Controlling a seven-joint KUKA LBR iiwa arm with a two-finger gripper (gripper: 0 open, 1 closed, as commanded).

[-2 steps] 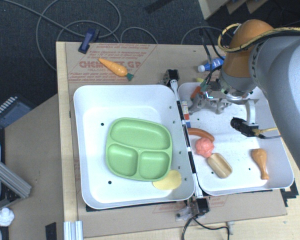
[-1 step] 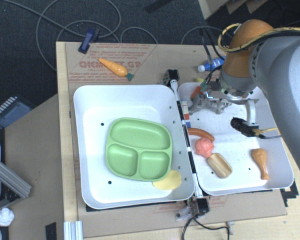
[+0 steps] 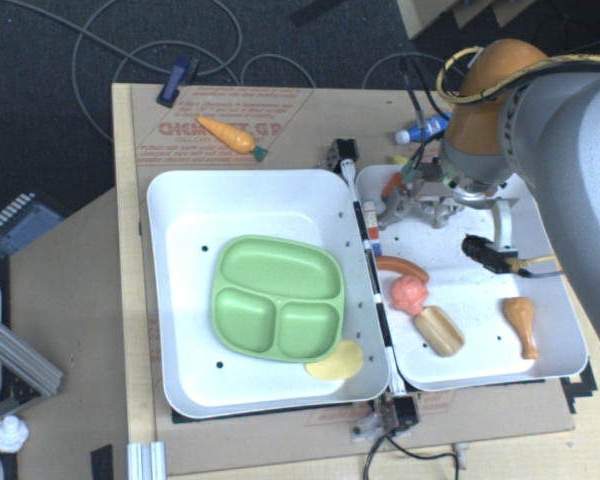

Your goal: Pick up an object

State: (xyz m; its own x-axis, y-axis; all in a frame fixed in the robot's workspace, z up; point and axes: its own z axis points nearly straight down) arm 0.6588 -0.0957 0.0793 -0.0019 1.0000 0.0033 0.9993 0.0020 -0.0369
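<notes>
Where the two bins sit side by side on the bench, the left bin [image 3: 180, 268] holds a green plate [image 3: 277, 296] with three compartments, lying flat near its middle. A yellow disc [image 3: 336, 362] touches the plate's near right corner.

The right bin [image 3: 475, 298] holds four things, all in its near half. A sausage [image 3: 402, 266] lies by the left wall, and a pink ball [image 3: 410, 294] touches it on the near side. A roll [image 3: 440, 330] lies just beside the ball, nearer the front edge, and a drumstick [image 3: 521, 325] lies well apart by the right wall.

The gripper [image 3: 418, 208] hangs over the far left corner of the right bin, with the arm [image 3: 500, 108] reaching in from the right. Whether the gripper is wide or narrow cannot be told. The sausage is the nearest thing to it, just toward the front and apart from it; the ball and roll lie farther the same way, and the drumstick lies off to the right.

Beyond the left bin, a carrot [image 3: 230, 134] lies on cardboard [image 3: 280, 103].
</notes>
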